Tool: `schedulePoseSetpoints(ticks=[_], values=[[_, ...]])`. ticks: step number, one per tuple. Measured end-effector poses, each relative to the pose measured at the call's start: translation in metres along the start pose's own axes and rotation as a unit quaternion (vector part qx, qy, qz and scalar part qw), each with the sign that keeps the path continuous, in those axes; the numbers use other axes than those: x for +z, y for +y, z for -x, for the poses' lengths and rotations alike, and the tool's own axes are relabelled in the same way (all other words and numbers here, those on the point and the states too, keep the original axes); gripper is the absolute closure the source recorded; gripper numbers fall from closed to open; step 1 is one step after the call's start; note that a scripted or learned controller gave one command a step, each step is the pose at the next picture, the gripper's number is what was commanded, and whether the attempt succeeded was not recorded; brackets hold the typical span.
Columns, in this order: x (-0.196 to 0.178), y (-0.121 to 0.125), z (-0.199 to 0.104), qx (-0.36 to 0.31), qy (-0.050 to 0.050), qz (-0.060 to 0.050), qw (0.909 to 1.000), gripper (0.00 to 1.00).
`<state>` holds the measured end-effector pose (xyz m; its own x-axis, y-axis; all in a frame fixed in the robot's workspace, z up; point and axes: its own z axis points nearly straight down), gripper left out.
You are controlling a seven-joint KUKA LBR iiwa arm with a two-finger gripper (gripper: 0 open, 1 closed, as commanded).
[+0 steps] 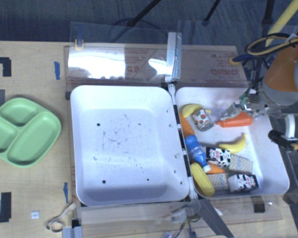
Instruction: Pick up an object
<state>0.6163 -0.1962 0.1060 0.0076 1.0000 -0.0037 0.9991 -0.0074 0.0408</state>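
The right bin (273, 182) holds a jumble of objects. An orange carrot-like piece (234, 121) lies near its back right. Beside it are a small printed can (202, 119) and a yellow banana (189, 109). Further forward lie a second banana (233, 144), a blue bottle (195, 150), a cow-patterned carton (219, 156), a corn cob (202, 178) and another carton (242, 182). My gripper (246, 105) hangs over the back right of this bin, just above the right end of the orange piece. Whether it touches that piece cannot be made out.
The left bin (89, 103) stands beside the right one, with a metal divider (173, 58) at the back between them. A green sectioned plate (22, 130) lies on the bench far left. Cables and the arm's body (283, 78) crowd the right edge.
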Motion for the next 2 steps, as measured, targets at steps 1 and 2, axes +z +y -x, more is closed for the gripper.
schedulePoseSetpoints(ticks=[1, 2], values=[[-0.011, 0.002, -0.001, -0.001, -0.001, 0.003, 1.0, 1.0], [-0.075, 0.051, -0.019, 0.164, -0.002, -0.019, 0.9862, 1.0]])
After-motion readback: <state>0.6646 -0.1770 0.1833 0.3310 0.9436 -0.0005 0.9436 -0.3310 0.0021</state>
